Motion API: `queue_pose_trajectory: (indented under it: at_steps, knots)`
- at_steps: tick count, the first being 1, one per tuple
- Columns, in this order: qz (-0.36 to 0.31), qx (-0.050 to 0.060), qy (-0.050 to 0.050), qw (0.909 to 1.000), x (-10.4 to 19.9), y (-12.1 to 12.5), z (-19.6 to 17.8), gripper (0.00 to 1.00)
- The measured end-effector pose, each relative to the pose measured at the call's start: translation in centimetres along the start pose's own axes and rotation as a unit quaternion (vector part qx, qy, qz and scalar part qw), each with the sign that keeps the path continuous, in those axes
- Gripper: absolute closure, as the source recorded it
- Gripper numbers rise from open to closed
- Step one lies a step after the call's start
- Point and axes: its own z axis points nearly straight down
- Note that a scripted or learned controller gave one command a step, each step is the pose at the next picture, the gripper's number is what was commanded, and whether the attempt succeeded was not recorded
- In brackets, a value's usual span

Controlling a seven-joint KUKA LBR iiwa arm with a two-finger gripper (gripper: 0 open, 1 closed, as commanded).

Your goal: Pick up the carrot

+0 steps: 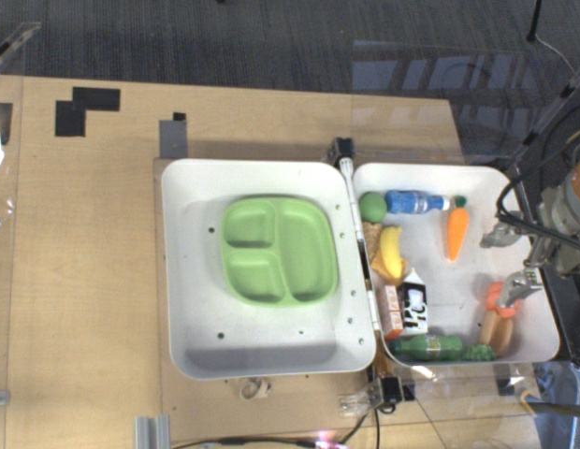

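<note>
The carrot point(456, 234) is orange and lies lengthwise in the upper middle of the right bin point(430, 174), thick end toward the far wall, tip pointing toward the near side. My gripper point(509, 261) hangs over the bin's right side, to the right of the carrot and slightly nearer the front. Its two metal fingers point(497, 238) stand apart, open, with nothing between them. A gap of bare bin floor separates the gripper from the carrot.
Around the carrot lie a blue water bottle point(416, 202), a green ball point(372, 207), a banana point(391, 253), a black-and-white carton point(413, 307), a cucumber point(428, 347) and an orange-brown item point(500, 318). The left bin point(206, 344) holds a green divided plate point(276, 251).
</note>
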Motion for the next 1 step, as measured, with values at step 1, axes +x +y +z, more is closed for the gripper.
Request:
queue_pose_trajectory:
  at_steps: [1]
  knots:
    - [0.004,-0.001,0.001,1.0,-4.11,-0.35,12.65,0.0]
